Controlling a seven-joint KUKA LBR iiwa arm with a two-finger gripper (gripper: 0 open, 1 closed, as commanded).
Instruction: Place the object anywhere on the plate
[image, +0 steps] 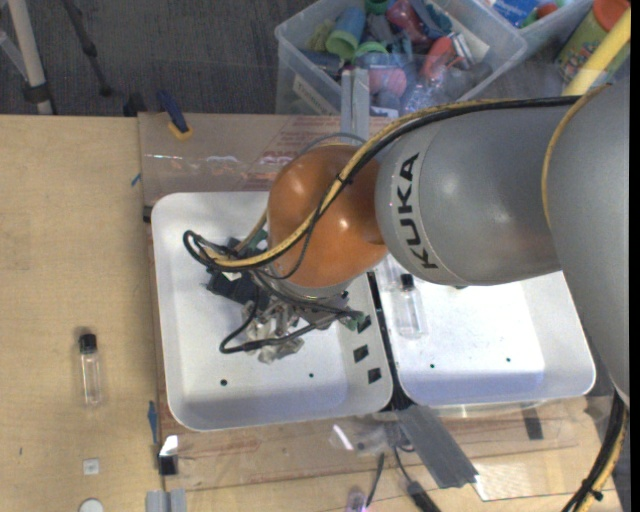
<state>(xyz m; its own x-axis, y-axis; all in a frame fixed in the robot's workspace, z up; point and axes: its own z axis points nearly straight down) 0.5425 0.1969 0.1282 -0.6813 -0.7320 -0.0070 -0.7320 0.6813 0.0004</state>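
Note:
My gripper (272, 335) hangs low over the middle of the left white bin (200, 395), below the orange band (320, 225) of the arm. Black cables loop around it on its left side. The arm's grey body covers the far part of both bins. A small clear vial with a dark cap (407, 303) lies in the right bin (520, 375), close to its left wall and apart from the gripper. What lies directly under the gripper is hidden by the wrist and the cables.
A second clear vial (90, 367) lies on the wooden bench left of the bins. A clear tote of coloured toys (400, 45) stands behind the bins. Black clips (365, 352) sit on the wall between the two bins.

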